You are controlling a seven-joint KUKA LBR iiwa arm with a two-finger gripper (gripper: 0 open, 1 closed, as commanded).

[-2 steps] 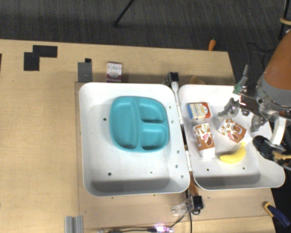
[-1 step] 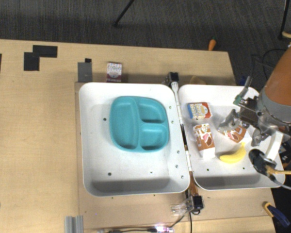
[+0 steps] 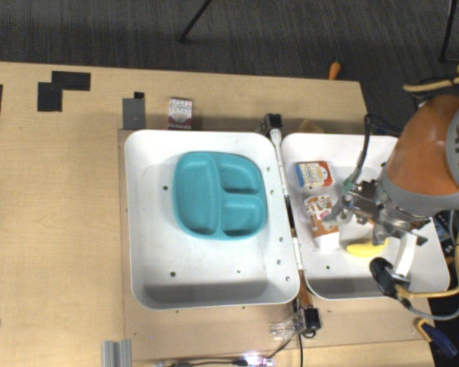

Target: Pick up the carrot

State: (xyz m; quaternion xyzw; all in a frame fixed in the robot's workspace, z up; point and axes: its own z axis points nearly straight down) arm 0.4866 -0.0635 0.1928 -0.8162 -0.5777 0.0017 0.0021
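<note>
My gripper (image 3: 357,214) hangs over the middle of the right bin (image 3: 321,281), below the grey wrist and the orange band. It is just right of a printed carton (image 3: 319,211) and just above a yellow banana-like piece (image 3: 362,248) on the bin floor. The wrist body covers the fingers, and I see nothing held. A small white carton with a blue and orange label (image 3: 314,175) lies at the back of this bin. The arm hides the right part of the bin floor.
The left bin (image 3: 149,274) holds a teal divided plate (image 3: 219,194). A black post (image 3: 273,122) stands at the back where the bins meet. A small box (image 3: 180,112) and a grey block (image 3: 134,112) sit behind the left bin. Cables hang at the front right.
</note>
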